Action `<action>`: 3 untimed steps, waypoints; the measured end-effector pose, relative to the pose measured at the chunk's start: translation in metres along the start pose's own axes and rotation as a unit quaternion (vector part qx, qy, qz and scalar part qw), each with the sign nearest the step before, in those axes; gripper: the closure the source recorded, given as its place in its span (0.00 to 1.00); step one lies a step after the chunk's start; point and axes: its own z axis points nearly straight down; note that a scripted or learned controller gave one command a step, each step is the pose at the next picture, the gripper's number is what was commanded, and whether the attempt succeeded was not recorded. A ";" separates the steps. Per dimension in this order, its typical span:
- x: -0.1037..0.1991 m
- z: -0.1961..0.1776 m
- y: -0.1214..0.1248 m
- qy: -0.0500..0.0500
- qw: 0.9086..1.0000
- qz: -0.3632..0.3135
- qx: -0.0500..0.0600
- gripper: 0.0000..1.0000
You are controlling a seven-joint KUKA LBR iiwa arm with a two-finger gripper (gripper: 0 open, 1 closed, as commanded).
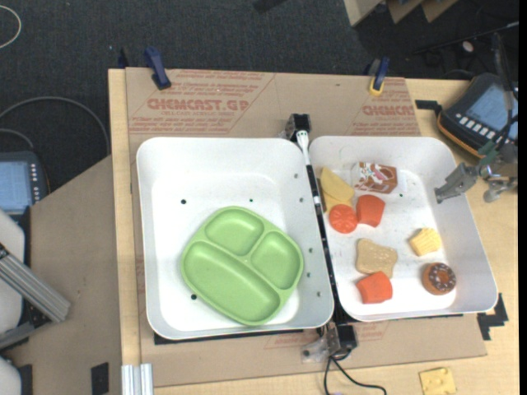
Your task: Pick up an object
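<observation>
The right bin (473, 245) holds several toy foods. There is a yellow wedge (333, 189), a brown-and-white wrapped item (376, 175), a red tomato (342, 218), an orange-red block (370, 210), a slice of toast (375, 257), a red block (375, 287), a yellow cheese piece (425, 241) and a chocolate donut (438, 278). My gripper (459, 182) hangs over the right bin's far right rim. It is above and to the right of the cheese piece and touches no object.
The left bin (165, 171) holds a green divided plate (240, 263). Blue and yellow clamps (156, 68) hold the board's far edge. A control pendant (482, 113) lies at the far right, and a small yellow piece (436, 378) sits on the bench at the front right.
</observation>
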 end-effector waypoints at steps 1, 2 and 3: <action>0.074 0.135 0.000 0.004 1.000 -0.003 0.007 0.00; 0.069 0.196 0.081 0.000 1.000 -0.001 -0.003 0.00; 0.068 0.182 0.080 -0.001 1.000 0.000 -0.004 1.00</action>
